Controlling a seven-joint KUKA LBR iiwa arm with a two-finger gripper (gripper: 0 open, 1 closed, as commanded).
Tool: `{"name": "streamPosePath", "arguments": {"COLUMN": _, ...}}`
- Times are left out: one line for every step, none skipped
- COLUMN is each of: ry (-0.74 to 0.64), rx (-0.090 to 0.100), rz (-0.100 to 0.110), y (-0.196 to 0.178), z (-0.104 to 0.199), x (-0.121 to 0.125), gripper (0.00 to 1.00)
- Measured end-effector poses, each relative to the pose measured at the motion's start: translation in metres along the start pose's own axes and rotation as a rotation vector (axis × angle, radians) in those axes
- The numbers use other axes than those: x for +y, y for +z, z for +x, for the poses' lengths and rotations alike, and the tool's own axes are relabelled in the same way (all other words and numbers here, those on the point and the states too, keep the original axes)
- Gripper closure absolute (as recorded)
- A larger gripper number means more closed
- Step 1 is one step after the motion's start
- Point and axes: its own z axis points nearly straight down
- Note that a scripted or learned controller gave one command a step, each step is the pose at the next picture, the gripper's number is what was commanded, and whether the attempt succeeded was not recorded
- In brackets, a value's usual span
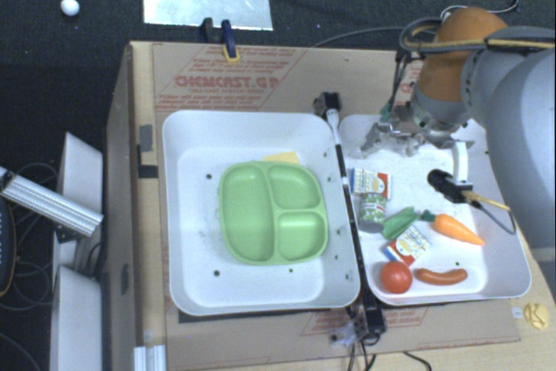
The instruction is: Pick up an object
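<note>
My gripper (393, 138) hangs over the far end of the right bin (504, 278), above bare white floor. Nothing shows in its grasp. Nearer in that bin lie a small white carton (369, 182), a small can (372, 209), a green vegetable (399, 222), an orange carrot (456, 228), a red and white packet (408, 243), a red tomato (395, 276) and a red sausage (440, 276). The carton is the closest of these to the gripper, a short way in front of it.
The left bin (187, 187) holds a green divided plate (272, 211) with a yellow piece (281, 158) poking out behind it. A black divider (344, 195) runs between the bins. The grey arm (512, 100) overhangs the right bin's far right corner.
</note>
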Motion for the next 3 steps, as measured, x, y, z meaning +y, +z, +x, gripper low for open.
{"name": "streamPosePath", "arguments": {"ry": -0.002, "rx": 0.0, "rz": -0.001, "y": 0.0, "z": 0.0, "x": 0.0, "gripper": 0.0}}
{"name": "streamPosePath", "arguments": {"ry": -0.003, "rx": -0.001, "rz": -0.004, "y": -0.011, "z": 0.0, "x": 0.001, "gripper": 1.0}}
{"name": "streamPosePath", "arguments": {"ry": -0.004, "rx": -0.001, "rz": -0.003, "y": -0.011, "z": 0.0, "x": 0.001, "gripper": 0.0}}
